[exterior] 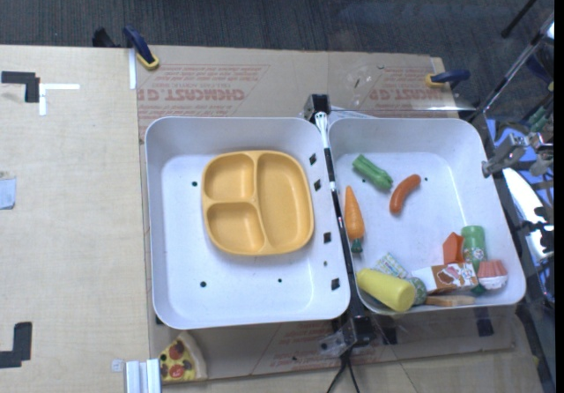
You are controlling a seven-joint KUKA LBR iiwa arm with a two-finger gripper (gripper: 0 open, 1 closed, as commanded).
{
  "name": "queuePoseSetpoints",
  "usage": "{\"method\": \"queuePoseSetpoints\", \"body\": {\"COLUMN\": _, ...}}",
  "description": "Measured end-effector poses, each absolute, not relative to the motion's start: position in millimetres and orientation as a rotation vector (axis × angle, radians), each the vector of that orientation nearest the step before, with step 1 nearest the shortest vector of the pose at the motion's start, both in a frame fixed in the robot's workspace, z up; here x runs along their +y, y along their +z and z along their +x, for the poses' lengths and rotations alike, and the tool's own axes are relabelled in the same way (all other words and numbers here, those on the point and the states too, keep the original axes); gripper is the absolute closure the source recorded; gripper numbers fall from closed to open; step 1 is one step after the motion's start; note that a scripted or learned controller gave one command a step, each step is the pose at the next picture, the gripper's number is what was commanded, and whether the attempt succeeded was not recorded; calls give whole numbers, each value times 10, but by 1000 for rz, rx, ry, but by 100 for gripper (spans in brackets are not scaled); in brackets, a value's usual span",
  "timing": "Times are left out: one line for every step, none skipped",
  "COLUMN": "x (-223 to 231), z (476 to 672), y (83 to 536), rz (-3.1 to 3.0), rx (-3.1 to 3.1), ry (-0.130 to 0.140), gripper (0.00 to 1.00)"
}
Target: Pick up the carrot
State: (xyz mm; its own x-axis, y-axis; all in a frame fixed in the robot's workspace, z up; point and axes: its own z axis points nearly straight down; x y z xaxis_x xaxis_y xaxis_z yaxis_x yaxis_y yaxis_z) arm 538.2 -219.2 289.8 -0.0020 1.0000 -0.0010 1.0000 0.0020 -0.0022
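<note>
Nearest, a smooth yellow plastic cylinder [388, 290] and printed cartons crowd the right white bin's [441, 137] near edge on the desk. Just beyond lies the glossy orange toy carrot [353, 213], close beside that bin's left wall, its long axis running near to far, green stub nearest. A red-orange sausage [404, 193] and a green pod [372, 172] sit farther back. At the bin's right rim is what I take for the grey metal hand [504, 158]; open or closed, I cannot tell. The carrot lies well apart from it, across the bin toward the view's left.
</note>
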Motion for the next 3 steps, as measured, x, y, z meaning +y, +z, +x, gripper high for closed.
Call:
{"method": "queuePoseSetpoints", "body": {"x": -1685, "z": 5522, "y": 3646, "rz": -2297, "rx": -2147, "ry": 2, "gripper": 0}}
{"method": "queuePoseSetpoints", "body": {"x": -1400, "z": 5466, "y": 4390, "rz": -2588, "rx": -1787, "ry": 3, "gripper": 0}}
{"method": "queuePoseSetpoints", "body": {"x": -1581, "z": 5786, "y": 4438, "rz": -2663, "rx": -1669, "ry": 6, "gripper": 0}}
